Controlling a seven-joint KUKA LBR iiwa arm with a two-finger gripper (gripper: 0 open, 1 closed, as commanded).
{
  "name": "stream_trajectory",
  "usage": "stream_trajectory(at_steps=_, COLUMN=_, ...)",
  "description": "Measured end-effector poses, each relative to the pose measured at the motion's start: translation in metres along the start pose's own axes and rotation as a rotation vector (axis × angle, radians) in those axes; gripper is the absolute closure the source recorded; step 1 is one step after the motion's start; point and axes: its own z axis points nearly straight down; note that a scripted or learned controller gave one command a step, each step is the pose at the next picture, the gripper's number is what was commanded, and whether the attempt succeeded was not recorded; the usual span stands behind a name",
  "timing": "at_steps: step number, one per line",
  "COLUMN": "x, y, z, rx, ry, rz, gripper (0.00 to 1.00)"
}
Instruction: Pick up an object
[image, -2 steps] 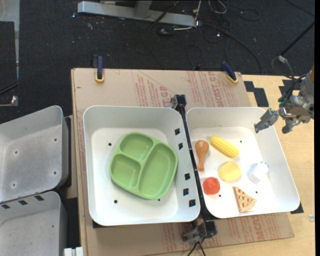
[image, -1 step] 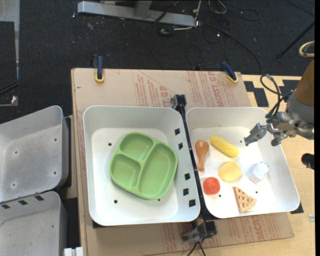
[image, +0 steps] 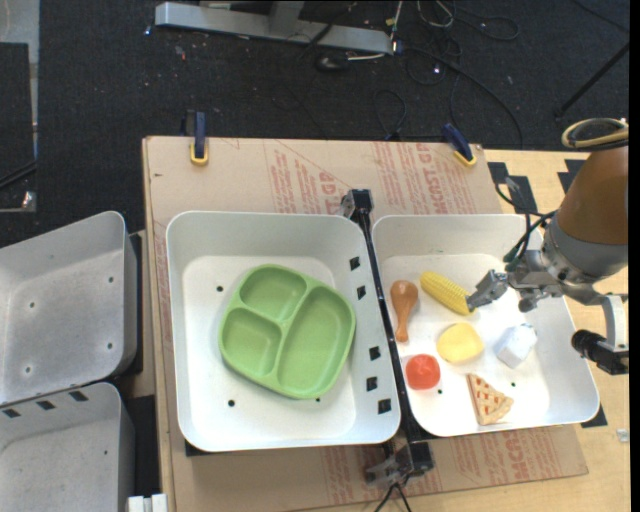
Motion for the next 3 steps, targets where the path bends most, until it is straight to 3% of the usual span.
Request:
stream_trajectory(at_steps=1, x=0.006, y=0.007, z=0.05, rx=-0.001, ry=-0.001, rz=-0.004, gripper=0.0)
stream_trajectory(at_steps=2, x=0.005, y=0.009, z=0.036, rx=-0.006, ry=-0.002, rz=-0.002, gripper=1.0)
stream_trajectory(at_steps=3, x=0.003, y=0.009, z=-0.028, rx=-0.012, ry=-0.004, rz=-0.003, gripper=1.0)
